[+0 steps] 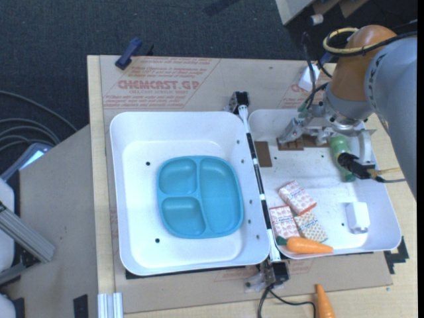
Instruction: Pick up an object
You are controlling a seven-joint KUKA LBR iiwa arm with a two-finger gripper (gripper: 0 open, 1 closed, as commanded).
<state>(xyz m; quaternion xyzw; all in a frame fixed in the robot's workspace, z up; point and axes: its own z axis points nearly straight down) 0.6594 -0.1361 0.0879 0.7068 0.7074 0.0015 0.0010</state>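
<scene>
Arm reaches in from the right, gripper (291, 135) low over back-left part of right bin (377, 234); can't tell whether fingers are apart or together. Green object (339, 144) lies just beside the wrist. Carrot (307, 246) and three small boxes (296, 197) sit near front-left corner. Blue divided plate (199, 196) in left bin (132, 138).

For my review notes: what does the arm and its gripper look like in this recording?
The arm is a thick, rounded grey body with an orange band above the wrist. A yellowish cable loops beside the orange section, and thin dark wires run along the wrist. The gripper at the end is a small metallic grey assembly with dark parts, seen over the right bin.
</scene>
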